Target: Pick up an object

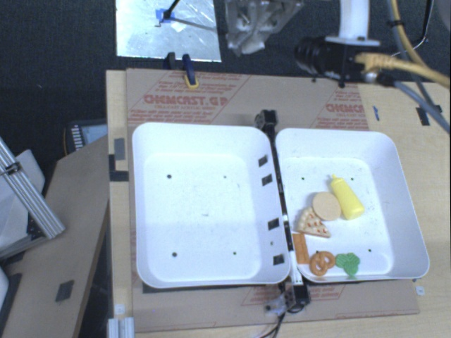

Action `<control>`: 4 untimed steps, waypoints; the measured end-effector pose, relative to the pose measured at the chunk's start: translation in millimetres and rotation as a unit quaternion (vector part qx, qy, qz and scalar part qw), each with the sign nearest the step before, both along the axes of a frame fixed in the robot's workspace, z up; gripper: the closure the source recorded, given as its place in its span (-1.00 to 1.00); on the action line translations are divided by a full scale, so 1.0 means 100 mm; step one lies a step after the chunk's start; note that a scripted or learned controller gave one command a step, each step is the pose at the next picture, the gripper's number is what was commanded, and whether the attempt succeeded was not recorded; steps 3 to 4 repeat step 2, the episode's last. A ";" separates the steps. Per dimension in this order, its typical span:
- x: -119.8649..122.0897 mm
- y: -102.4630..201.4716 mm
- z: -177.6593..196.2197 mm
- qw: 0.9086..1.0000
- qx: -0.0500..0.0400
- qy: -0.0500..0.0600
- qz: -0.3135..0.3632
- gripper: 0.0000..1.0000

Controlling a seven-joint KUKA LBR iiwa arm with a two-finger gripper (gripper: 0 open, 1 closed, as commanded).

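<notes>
In the right bin (394,189) lie several small toy foods. A yellow squeeze bottle (346,196) rests beside a round tan cookie (326,205). Below them sit a pizza slice (314,224), an orange strip (300,248) against the bin's left wall, a pretzel (322,262) and a green broccoli piece (347,263). My gripper (246,27) hangs high at the top of the view, well behind both bins and far from every object, with nothing seen in it.
The left bin (148,189) stands beside the right one, joined by a black clip strip (275,196). A shiny metal sheet (168,18) lies at the back left. Yellow cables (405,65) run along the top right. Metal framing (28,196) stands at the left edge.
</notes>
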State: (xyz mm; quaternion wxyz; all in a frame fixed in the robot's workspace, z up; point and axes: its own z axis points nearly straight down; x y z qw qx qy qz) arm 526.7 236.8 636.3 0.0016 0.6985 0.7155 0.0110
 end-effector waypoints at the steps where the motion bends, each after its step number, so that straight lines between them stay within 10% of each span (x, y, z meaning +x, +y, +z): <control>1: 0.00 0.00 0.11 1.000 0.001 -0.001 0.001 1.00; 4: 0.00 0.00 0.22 1.000 0.001 -0.002 0.002 1.00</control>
